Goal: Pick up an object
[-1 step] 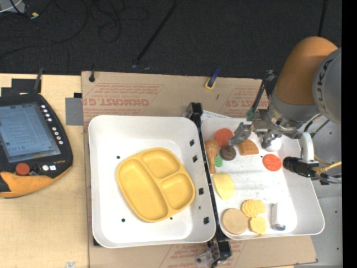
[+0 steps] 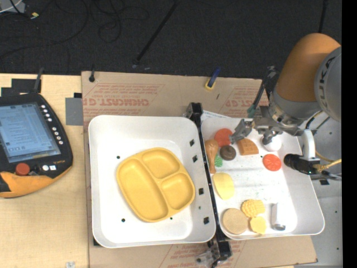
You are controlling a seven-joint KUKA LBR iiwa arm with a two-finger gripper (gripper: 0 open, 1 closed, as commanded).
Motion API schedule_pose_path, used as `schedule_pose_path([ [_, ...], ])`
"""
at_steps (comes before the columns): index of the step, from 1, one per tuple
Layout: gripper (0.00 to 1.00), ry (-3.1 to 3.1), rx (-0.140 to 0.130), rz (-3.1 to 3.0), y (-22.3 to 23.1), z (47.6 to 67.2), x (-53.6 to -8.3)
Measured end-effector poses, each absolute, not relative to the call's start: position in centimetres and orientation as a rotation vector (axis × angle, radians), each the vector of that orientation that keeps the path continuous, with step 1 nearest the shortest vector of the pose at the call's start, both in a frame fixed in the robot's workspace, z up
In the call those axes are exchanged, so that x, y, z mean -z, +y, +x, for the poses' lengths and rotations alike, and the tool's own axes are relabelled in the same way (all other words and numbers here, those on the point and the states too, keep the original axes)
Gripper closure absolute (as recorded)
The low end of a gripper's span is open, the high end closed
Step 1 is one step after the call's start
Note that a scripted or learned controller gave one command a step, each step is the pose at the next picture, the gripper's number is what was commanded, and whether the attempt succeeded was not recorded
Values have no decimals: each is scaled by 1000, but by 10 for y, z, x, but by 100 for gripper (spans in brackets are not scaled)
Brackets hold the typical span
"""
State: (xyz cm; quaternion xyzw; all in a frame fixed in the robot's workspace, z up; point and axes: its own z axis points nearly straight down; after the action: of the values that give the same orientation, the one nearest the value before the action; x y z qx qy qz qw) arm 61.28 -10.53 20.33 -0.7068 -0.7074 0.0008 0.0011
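My gripper [image 2: 256, 132] hangs over the back of the right bin [image 2: 304, 202], its two dark fingers spread open. An orange wedge [image 2: 248, 147] lies just below the gap between them, not gripped. A red tomato-like ball [image 2: 223, 135] and a dark brown round piece [image 2: 227, 152] sit to the left of the left finger. Under the right finger rests a small white piece [image 2: 272, 144], with a red disc [image 2: 271, 162] in front of it. Whether the fingertips touch anything is unclear.
The right bin also holds a tan roll [image 2: 211, 149], a pale yellow piece [image 2: 224, 186], a corn-like piece [image 2: 252, 207], a tan cookie [image 2: 234, 221] and a grey metal part [image 2: 276, 216]. A yellow divided plate [image 2: 155, 183] lies in the left bin [image 2: 106, 144]. A tablet [image 2: 30, 144] sits far left.
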Motion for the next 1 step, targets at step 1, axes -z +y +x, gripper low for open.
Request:
schedule_pose_path([
  [1, 0, -2219, -6, -2215, -100, 611, -160],
])
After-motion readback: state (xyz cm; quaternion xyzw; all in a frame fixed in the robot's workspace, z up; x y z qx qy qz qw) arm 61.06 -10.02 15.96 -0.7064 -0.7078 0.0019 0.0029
